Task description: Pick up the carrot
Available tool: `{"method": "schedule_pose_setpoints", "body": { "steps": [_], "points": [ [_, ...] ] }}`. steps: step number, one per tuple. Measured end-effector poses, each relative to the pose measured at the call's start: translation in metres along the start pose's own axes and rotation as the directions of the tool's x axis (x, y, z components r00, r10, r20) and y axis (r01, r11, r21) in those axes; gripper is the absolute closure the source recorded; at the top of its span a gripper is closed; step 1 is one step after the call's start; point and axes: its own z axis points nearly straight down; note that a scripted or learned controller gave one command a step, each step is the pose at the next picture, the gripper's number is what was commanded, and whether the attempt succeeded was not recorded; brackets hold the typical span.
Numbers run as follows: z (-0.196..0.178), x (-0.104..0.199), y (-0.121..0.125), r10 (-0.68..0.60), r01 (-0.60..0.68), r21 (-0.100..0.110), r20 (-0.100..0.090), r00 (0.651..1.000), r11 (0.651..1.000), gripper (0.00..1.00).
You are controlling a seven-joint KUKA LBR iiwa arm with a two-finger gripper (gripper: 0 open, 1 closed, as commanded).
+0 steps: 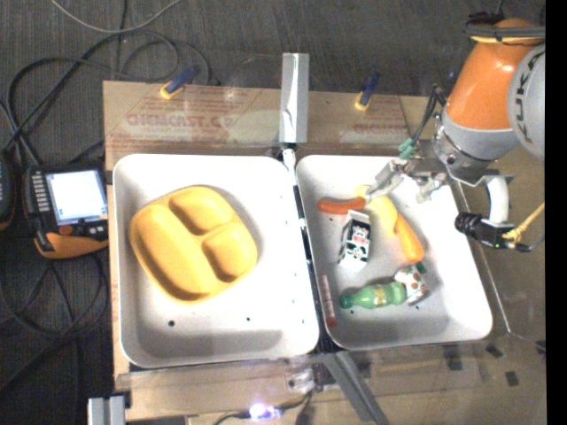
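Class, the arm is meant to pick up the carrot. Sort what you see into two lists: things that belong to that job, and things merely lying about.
Belongs to the job:
- carrot, in the right bin
- claw, above that bin's far end

Merely lying about:
- yellow divided plate, in the left bin
- green bottle
- sausage
- small black-and-white carton
- banana
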Motion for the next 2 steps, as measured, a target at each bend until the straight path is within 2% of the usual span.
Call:
{"method": "schedule_pose_setpoints", "body": {
  "steps": [1, 2],
  "points": [
    [0.074, -0.082, -0.044, -0.129, 0.129, 0.000, 0.002, 0.992, 0.992, 0.00],
    [0.127, -0.087, -0.014, -0.123, 0.123, -0.007, -0.005, 0.992, 0.992, 0.00]
  ]
}}
